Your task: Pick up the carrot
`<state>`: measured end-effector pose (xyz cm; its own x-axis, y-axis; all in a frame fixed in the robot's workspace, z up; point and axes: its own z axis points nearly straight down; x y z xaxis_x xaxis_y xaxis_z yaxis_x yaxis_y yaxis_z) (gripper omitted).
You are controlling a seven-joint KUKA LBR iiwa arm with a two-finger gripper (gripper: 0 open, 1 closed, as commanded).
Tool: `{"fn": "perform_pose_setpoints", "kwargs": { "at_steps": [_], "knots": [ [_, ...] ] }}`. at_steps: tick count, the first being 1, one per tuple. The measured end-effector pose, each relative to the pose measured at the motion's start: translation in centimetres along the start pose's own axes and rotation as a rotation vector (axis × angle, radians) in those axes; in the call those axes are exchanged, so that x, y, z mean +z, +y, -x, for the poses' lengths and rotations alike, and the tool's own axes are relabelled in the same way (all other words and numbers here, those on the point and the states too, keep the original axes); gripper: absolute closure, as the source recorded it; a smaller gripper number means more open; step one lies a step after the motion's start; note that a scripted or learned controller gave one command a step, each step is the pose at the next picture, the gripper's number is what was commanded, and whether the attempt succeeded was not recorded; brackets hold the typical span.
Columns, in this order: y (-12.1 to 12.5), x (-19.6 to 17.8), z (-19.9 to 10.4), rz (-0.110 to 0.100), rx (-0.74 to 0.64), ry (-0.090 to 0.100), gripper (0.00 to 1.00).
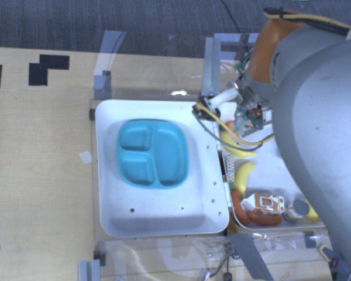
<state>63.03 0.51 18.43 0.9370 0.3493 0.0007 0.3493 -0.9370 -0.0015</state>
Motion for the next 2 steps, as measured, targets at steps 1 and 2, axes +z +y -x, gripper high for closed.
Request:
{"fn": "perform_pose_setpoints", "kwargs": {
  "at_steps": [1,2],
  "knots": [
    [-1.3,-0.1,-3.6,0.001,-0.026,0.004,1.00],
    [1.6,-0.1,5.4,0.001,0.085,0.001,1.00]
  ]
}}
